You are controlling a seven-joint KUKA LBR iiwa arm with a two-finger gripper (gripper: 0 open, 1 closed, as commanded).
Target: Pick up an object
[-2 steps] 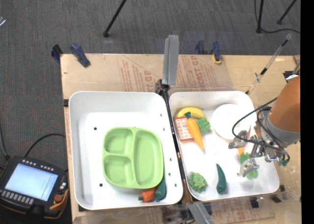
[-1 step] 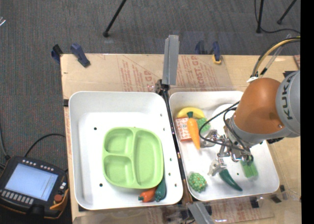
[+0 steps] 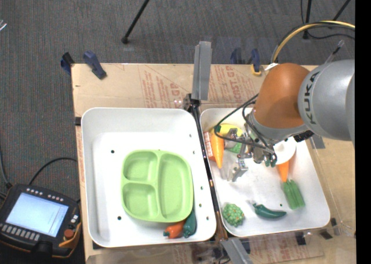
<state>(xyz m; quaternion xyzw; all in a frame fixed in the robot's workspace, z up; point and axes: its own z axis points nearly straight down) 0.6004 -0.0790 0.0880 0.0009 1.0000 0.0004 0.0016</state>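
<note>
My gripper point(image 3: 253, 165) hangs over the middle of the right bin point(image 3: 316, 167), below the arm's orange band. It is open, and only white bin floor shows between its fingers. An orange carrot point(image 3: 217, 148) lies just left of it, by the bin's left wall. A yellow piece point(image 3: 229, 131) and a small green piece point(image 3: 234, 147) sit partly under the wrist. To the gripper's right are a white round object point(image 3: 288, 151) and a carrot with a green top point(image 3: 290, 184). Nearer the front lie a broccoli floret point(image 3: 233, 214) and a dark green pepper point(image 3: 268, 211).
The left bin point(image 3: 101, 141) holds a light green divided plate point(image 3: 157, 185). An orange and dark green vegetable point(image 3: 180, 229) lies at its front edge. A metal post point(image 3: 202, 77) stands behind the divider between the bins. A teach pendant point(image 3: 37, 216) lies on the floor at lower left.
</note>
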